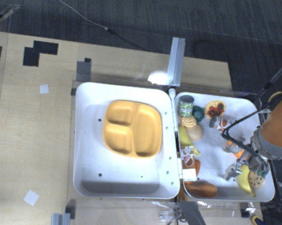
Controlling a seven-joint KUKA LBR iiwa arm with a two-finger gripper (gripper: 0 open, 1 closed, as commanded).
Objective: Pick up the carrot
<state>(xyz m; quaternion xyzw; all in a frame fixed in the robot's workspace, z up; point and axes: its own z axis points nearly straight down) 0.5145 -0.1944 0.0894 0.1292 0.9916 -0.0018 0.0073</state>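
The arm (278, 132) reaches in from the right and hangs over the right bin (220, 97), wrist tilted down toward the bin's right side. The gripper (235, 171) sits low near the bin floor, just beside a banana (244, 182) and a small speckled cookie-like piece (256, 180).

The carrot (233, 148) reads as the small orange piece just above the gripper, partly covered by a dark cable crossing it (identity is a judgement, it's small and half hidden). It lies on the bin floor, right of centre, apart from the cluster along the left wall.

That cluster: a green can (185, 107), a dark green item (198, 112), a corn cob (189, 122), a beige potato-like lump (195, 132), a yellow piece (183, 136) and a brown bread roll (202, 188) at the bottom edge. They're crowded against the wall, likely just dumped in loose, so nothing is lined up for a grasp.

The left bin (86, 129) holds a yellow compartment tray (132, 128) lying flat mid-bin, well away from the action.

Jaw state: can't tell, the tips are too small and cluttered to read. Nothing visibly sits between them, so I'd call the carrot not yet picked.

The gripper looks slightly off target, closer to the banana than the carrot. Risk: closing here grabs the banana, or nudges the carrot.
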